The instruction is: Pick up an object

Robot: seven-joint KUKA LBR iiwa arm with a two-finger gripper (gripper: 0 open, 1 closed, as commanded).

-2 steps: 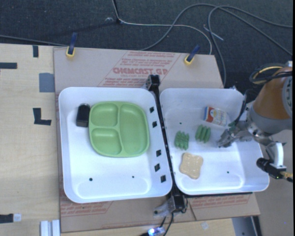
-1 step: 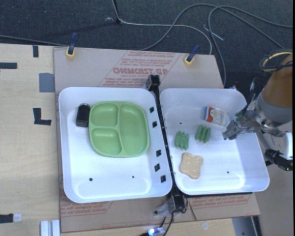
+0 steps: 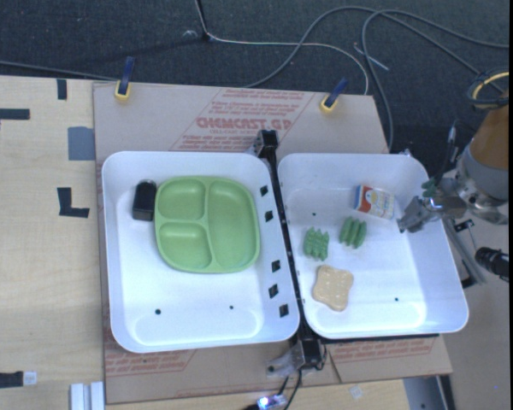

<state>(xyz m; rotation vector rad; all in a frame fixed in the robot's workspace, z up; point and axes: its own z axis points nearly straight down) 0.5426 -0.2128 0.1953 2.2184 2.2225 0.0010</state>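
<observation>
Claw (image 3: 413, 214) hovers at 3 o'clock edge of right bin (image 3: 427, 306); can't tell if it's open or shut, nothing visibly in it. Small carton (image 3: 374, 201) lies just at its 9 o'clock. Two green toys (image 3: 316, 243) (image 3: 353, 231) mid-bin, toast piece (image 3: 333, 287) at 6 o'clock. Left bin (image 3: 124, 297): green divided plate (image 3: 208, 225) w/ black block (image 3: 144, 201) (touching plate rim) at its 9 o'clock.

Glossy white plastic bins (image 3: 128, 314) on matt brown cardboard (image 3: 231, 118).
</observation>
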